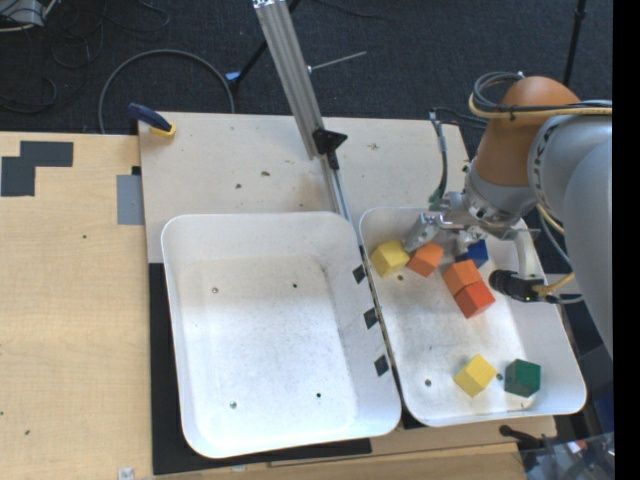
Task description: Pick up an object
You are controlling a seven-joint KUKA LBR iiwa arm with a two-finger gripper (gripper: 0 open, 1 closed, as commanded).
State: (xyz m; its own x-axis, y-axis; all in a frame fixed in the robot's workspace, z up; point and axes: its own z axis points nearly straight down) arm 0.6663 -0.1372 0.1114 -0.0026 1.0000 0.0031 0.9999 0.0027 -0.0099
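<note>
Gripper point(447, 230) low over right bin point(560, 388), beside orange block point(425, 259) (finger state: cannot tell). Longer orange block point(469, 287) lies diagonal, upper-left to lower-right.

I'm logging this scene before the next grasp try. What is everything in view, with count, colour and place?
Bins: two, white, side by side on the bench.
Yellow blocks: two, right bin, one far left, one near front.
Orange blocks: two, right bin, middle and by the gripper.
Blue block: one, right bin, partly hidden under the wrist.
Green block: one, right bin, front right.
Metal rail: one, silver, behind the bins.
Gripper: one, over the right bin's far end.
</note>
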